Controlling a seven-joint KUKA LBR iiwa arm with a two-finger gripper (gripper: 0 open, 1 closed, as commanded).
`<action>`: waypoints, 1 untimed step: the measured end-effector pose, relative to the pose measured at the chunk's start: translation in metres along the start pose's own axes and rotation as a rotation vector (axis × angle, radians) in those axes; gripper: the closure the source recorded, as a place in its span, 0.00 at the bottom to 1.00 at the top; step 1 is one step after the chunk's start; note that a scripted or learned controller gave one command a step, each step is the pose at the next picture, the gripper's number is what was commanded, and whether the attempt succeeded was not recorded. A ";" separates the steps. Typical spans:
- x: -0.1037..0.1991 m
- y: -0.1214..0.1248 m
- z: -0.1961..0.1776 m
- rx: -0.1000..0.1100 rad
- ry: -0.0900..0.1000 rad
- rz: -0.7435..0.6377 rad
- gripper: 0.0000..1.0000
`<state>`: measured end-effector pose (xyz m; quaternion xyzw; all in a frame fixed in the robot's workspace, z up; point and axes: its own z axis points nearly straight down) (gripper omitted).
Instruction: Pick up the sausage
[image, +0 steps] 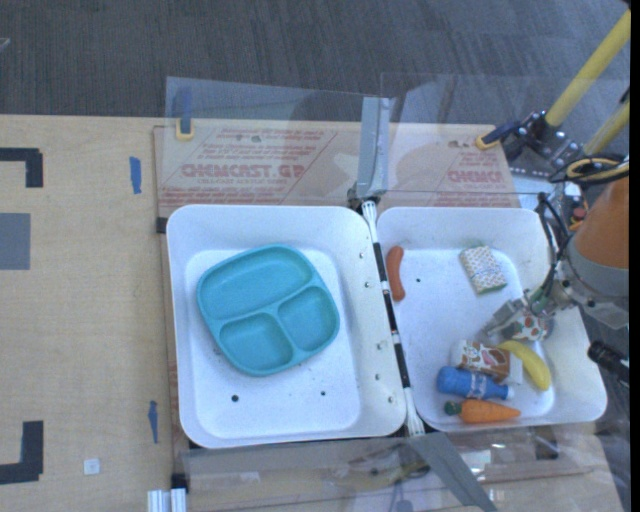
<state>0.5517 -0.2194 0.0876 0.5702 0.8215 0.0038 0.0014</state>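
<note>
Single fixed camera above bench (80, 300), slanted downward view (both bins (270, 225) framed)

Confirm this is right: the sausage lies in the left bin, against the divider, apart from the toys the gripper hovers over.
Wrong bin. The camera view shows the sausage in the right bin, against the divider; the gripper does hover over the other toys.

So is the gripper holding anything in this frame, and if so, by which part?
Nothing is held. The gripper sits low in the right bin above the banana; the sausage lies untouched by the bin's left wall.

Robot lab: taped bench (80, 300), two white bins (190, 300).
</note>
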 end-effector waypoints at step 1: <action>0.078 0.091 -0.032 0.004 -0.004 0.060 0.00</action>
